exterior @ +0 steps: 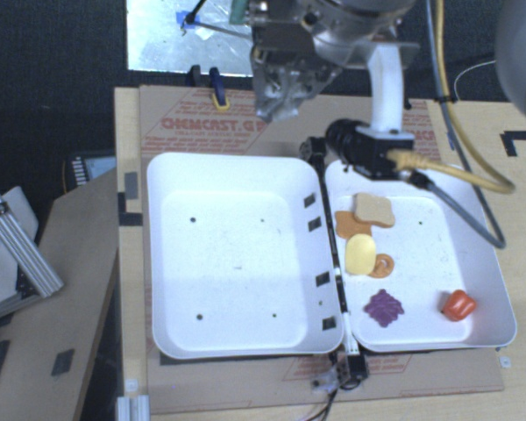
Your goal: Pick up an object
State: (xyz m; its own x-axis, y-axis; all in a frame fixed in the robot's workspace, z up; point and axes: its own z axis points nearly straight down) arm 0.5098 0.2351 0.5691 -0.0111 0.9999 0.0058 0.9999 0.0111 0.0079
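My gripper (279, 95) hangs high above the back edge of the left bin (171, 261), well clear of every object, with nothing visible in it. In the right bin (500, 310) lie a tan bread slice (373, 210), an orange flat piece (346, 225) beside it, a pale yellow lemon-like piece (361, 254), a small orange pretzel-like piece (383, 266), a purple grape bunch (384, 307) and a red-orange pepper-like piece (458, 304) near the front right corner.
A central divider with black clips (329, 244) separates the two bins. Cardboard (193, 121) lies under the bins. A yellow cable (460, 174) runs over the back right of the right bin. An aluminium rail (17, 244) stands at the left.
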